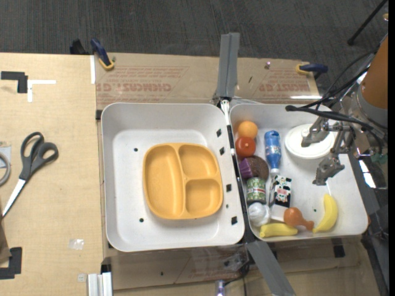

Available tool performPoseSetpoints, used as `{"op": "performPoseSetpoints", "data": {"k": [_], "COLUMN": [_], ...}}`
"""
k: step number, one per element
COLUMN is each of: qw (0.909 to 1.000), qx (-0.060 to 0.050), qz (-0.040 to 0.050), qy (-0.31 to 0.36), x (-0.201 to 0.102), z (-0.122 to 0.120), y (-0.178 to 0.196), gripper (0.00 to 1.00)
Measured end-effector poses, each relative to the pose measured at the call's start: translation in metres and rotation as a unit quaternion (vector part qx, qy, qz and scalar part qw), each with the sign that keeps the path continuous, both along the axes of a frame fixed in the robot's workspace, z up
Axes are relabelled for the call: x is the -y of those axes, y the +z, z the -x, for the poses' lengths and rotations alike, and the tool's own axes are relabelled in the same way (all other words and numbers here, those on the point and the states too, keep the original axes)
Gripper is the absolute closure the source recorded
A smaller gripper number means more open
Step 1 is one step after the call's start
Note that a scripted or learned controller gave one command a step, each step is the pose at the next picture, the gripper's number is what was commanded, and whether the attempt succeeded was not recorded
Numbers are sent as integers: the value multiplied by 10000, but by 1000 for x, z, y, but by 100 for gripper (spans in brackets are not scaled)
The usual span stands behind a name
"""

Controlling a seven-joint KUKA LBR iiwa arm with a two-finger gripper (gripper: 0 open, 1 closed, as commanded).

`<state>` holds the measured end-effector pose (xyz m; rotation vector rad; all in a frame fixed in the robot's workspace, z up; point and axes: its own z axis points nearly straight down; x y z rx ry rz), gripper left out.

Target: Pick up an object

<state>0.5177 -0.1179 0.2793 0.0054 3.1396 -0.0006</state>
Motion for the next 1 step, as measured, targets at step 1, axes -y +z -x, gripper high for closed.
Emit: {"op": "performPoseSetpoints", "data": {"k": [1], "qw": [9966], "qx": [-6], "qz": [-3], "qy": [-826], "x": [-17], "z": [-42], "y": [-131], "gripper": [0]}}
